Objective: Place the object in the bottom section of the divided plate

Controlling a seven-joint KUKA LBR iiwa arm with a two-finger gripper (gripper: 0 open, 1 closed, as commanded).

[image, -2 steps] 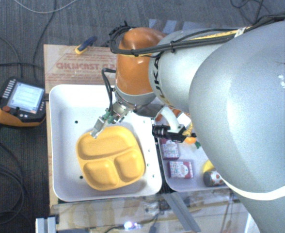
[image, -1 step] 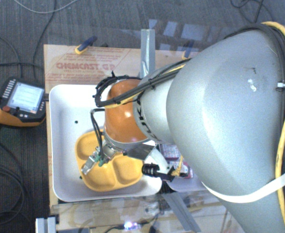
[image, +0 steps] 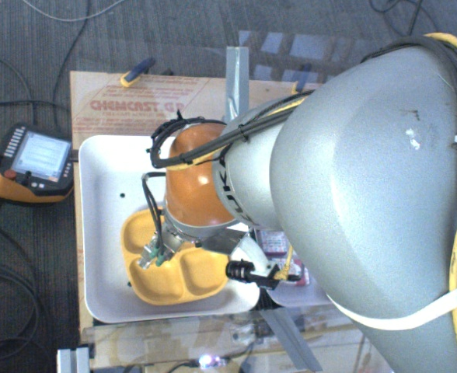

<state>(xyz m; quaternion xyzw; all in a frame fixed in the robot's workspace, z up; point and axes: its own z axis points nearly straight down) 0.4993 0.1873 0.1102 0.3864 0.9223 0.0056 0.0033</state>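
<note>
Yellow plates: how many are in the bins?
1. The yellow divided plate lies in the left white bin, near its lower edge, partly under the arm. The arm could hide others.

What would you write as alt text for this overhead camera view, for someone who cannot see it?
A big grey robot arm with an orange band reaches from the right over a yellow divided plate lying in a white bin, its tool low above the plate. A handheld controller lies on the floor to the left.
</note>
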